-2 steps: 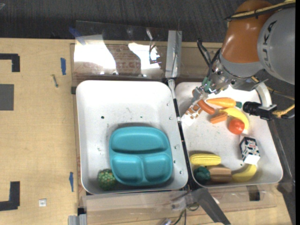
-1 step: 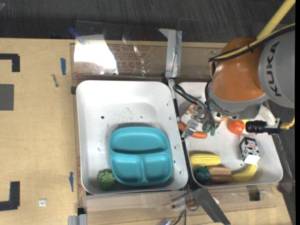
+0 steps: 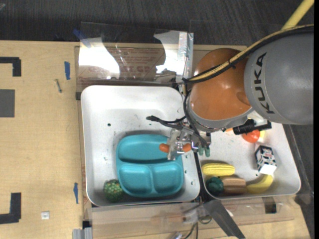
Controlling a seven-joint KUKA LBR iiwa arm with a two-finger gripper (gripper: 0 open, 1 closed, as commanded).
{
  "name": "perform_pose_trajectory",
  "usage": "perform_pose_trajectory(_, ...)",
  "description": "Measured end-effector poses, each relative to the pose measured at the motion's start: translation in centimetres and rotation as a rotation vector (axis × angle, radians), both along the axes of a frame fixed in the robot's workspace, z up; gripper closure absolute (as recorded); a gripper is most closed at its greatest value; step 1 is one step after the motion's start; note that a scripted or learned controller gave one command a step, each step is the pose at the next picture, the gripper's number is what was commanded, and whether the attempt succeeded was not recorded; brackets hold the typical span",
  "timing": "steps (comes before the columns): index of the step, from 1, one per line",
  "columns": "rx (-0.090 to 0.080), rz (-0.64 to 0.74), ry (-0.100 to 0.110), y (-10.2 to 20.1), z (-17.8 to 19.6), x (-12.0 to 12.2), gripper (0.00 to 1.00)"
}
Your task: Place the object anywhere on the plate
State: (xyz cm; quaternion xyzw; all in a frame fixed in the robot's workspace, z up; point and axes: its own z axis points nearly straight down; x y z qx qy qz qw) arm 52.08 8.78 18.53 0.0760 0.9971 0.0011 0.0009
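A teal divided plate (image 3: 149,171) lies in the left bin (image 3: 99,128), toward its front. My gripper (image 3: 175,147) hangs over the plate's upper right corner, pointing down. A small orange object (image 3: 164,147) sits between its fingers, sticking out on both sides, just above the plate's top compartment. The grey arm with its orange band (image 3: 219,91) reaches in from the right and hides the wall between the bins.
A green bumpy item (image 3: 113,189) lies at the left bin's front left, touching the plate. The right bin (image 3: 286,148) holds a yellow corn cob (image 3: 218,170), a dark green piece (image 3: 215,184), a brown piece (image 3: 234,184), a banana (image 3: 261,183), a white-and-black box (image 3: 265,157) and an orange-red item (image 3: 251,135).
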Motion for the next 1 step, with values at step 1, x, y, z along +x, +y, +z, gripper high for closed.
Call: perform_pose_trajectory(1,0.000,-0.001,0.000,-0.09,0.00,0.01,0.00)
